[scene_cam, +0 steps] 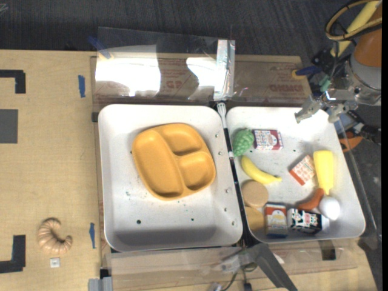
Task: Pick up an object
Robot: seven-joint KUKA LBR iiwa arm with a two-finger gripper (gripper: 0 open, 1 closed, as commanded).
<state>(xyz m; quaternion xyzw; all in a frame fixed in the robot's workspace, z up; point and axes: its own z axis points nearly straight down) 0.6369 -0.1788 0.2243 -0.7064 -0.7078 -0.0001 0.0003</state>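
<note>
Hovering at the far right corner of the right shallow white bin (348, 223), nothing gripped.

Poising the metal two-finger claw (318, 109) above the bin's rim, finger state impossible to tell; lying just below and nearest it, a smooth yellow plastic cylinder (324, 169), long axis running toward and away from the claw, a small red-and-white carton (267, 139) sitting further left.
</note>
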